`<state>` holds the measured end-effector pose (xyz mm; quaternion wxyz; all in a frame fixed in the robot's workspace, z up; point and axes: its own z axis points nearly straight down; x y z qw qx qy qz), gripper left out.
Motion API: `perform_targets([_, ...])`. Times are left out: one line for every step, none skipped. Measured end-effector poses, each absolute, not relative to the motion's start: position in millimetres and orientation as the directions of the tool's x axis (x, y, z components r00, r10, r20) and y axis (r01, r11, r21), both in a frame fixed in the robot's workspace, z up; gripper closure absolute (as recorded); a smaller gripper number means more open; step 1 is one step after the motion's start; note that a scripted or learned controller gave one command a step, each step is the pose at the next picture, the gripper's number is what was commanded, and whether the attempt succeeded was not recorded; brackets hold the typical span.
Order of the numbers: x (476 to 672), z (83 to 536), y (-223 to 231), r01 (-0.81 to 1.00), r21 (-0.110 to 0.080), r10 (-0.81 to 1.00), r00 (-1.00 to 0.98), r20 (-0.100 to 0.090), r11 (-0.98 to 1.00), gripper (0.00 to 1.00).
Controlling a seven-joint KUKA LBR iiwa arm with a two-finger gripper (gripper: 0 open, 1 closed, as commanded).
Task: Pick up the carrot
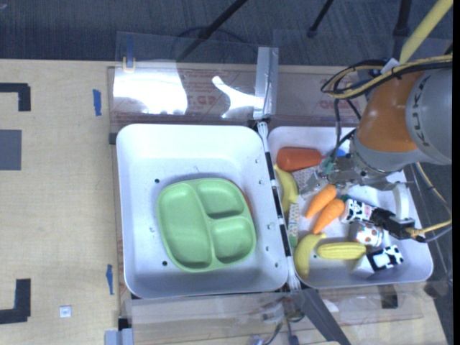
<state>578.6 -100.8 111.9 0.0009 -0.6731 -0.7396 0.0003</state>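
My tool [338,180] hangs low in the right bin [417,268], just above the carrot [325,208] lying among the other toy food, presumably lined up for a grasp, though I cannot tell how far open it is.

Robot lab | wooden bench [57,192] marked with black tape squares and blue tape tabs | two white bins [136,149] bolted side by side | tripod legs [237,9] on blue carpet beyond | loose cables [345,81] behind the arm [402,121]
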Motion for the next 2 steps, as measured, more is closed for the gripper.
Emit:
perform_targets([559.3, 87, -131, 0.956, 0.005, 0.956, -0.294, 0.000, 0.294, 0.00])
perform_targets([481.8, 87, -109, 0.889, 0.007, 0.889, -0.458, -0.002, 0.458, 0.00])
